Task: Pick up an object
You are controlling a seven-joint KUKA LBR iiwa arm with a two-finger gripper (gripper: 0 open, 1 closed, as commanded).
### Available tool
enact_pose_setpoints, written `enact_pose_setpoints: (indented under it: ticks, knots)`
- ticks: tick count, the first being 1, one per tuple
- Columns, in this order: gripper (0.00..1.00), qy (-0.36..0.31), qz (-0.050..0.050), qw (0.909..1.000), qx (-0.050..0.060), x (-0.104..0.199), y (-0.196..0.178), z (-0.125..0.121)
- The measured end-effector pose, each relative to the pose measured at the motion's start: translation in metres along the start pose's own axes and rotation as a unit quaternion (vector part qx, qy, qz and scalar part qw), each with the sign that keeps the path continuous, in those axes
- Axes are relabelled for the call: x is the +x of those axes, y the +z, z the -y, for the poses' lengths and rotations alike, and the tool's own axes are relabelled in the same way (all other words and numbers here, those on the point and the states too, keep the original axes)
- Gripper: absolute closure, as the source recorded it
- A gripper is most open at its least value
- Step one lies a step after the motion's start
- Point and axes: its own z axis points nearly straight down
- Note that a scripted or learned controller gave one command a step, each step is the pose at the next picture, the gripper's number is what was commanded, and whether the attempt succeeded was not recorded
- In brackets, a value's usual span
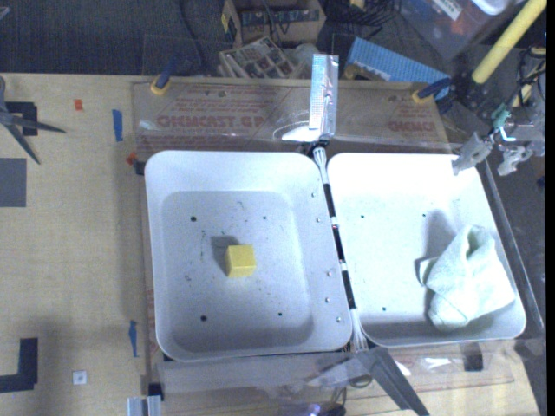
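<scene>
A small yellow cube-shaped block sits on the floor of the shallow white plastic bin on the left, near its middle, with a short grey shadow on its upper left side and nothing touching it. The floor of this bin is speckled with dark flecks and a few small round holes. Just beside it, sharing a central seam, the matching shallow white bin on the right holds a crumpled pale green-white cloth, which lies bunched in the lower right corner against the bin's wall. Both bins rest on a light wooden tabletop. At the upper right corner of the right bin, the metallic claw of the arm hangs at the bin's rim, well apart from both the cloth and the yellow block; nothing is seen between its fingers, and whether they are spread or pressed together cannot be told at this size and blur. A long flat sheet of brown cardboard with red lettering lies behind the two bins.
</scene>
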Motion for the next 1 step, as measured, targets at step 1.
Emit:
enact_pose_setpoints:
  ticks: [1]
  knots:
    - [0.00,0.054,0.001,0.9986,-0.001,-0.0160,-0.0152,0.0169]
